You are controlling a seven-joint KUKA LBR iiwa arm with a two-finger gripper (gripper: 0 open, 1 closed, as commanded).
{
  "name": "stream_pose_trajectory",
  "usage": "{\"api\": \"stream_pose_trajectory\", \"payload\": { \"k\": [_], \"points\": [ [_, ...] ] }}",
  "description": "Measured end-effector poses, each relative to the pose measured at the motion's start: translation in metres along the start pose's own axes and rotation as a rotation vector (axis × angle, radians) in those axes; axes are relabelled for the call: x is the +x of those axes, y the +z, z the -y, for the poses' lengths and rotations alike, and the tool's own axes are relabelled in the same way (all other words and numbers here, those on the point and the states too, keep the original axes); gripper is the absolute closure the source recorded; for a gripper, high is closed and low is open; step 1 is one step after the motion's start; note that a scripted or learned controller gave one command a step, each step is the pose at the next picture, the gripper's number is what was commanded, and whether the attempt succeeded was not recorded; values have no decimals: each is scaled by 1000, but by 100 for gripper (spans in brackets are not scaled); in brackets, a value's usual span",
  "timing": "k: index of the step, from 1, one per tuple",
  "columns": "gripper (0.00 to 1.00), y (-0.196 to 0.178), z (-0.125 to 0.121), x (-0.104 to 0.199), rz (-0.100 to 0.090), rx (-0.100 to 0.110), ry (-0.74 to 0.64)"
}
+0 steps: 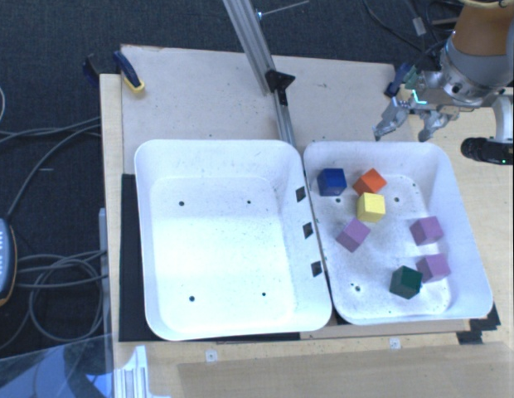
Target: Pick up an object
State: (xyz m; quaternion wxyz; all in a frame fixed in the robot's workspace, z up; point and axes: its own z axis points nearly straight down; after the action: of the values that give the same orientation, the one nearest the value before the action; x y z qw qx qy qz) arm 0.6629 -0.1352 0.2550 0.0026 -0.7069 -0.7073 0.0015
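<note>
The right bin [456,191] holds several small blocks: a blue one [331,182], an orange one [372,181], a yellow one [371,206], three purple ones [353,234] [426,230] [434,266] and a dark green one [404,282]. My gripper [409,128] hangs above the bin's far rim, up and to the right of the orange block. Its two fingers are spread apart with nothing between them.
The left bin [157,247] lies beside the right one. A slanted metal rail [255,44] runs from the top of the view down to the gap between the bins. A blue and yellow tool [128,70] lies at the bench's far left corner.
</note>
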Motion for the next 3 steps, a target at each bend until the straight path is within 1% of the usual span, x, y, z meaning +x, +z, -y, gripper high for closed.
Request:
{"api": "stream_pose_trajectory", "payload": {
  "k": [1,2,3],
  "points": [
    [0,-3,-1,0,2,-5,-1],
    [0,52,-6,-8,1,0,1],
    [0,95,-9,-4,1,-1,-1]
  ]
}}
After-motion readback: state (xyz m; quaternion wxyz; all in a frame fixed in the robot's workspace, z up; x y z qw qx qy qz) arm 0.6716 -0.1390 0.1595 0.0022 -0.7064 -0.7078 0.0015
